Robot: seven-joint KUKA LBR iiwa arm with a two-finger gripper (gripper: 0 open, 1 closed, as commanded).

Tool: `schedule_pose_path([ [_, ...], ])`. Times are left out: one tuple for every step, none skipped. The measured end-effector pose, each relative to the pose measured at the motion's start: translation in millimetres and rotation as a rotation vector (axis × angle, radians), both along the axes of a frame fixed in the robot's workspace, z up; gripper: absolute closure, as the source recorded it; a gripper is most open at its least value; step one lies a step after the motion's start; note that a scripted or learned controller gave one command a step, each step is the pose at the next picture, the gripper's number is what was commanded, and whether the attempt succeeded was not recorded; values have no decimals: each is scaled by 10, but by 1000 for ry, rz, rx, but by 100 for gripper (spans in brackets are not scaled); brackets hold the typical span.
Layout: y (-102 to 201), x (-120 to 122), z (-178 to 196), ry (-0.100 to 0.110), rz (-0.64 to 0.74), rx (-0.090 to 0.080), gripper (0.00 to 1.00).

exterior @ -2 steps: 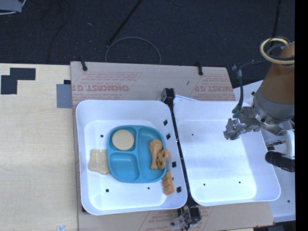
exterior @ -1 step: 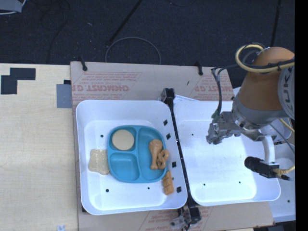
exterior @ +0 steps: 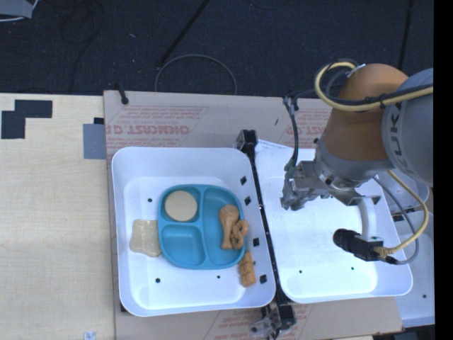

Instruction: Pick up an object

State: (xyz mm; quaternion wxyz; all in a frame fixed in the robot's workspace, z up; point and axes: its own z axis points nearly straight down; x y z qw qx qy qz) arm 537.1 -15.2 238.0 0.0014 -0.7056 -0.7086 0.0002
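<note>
My gripper [exterior: 294, 195] hangs over the left part of the right bin [exterior: 318, 285], close to the divider between the bins, and nothing shows in it. In the left bin [exterior: 134, 168] lies a blue divided plate [exterior: 185, 250]. A round beige disc [exterior: 180, 205] rests in the plate's upper left section. A tan twisted piece [exterior: 232, 227] lies in its right section. A pale bread-like piece [exterior: 145, 237] sits just left of the plate. Another small tan piece [exterior: 246, 269] lies off the plate's lower right corner.
The grey and orange arm [exterior: 368, 126] covers the upper right of the right bin. A black cylindrical part [exterior: 357, 244] on a yellow cable hangs over that bin's right side. A black divider rail [exterior: 258, 218] runs between the bins.
</note>
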Motion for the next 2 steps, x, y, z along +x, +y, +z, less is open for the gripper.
schedule_pose_path([
  [414, -74, -43, 2, -2, -1, 100],
  [923, -28, -12, 1, 0, 0, 100],
])
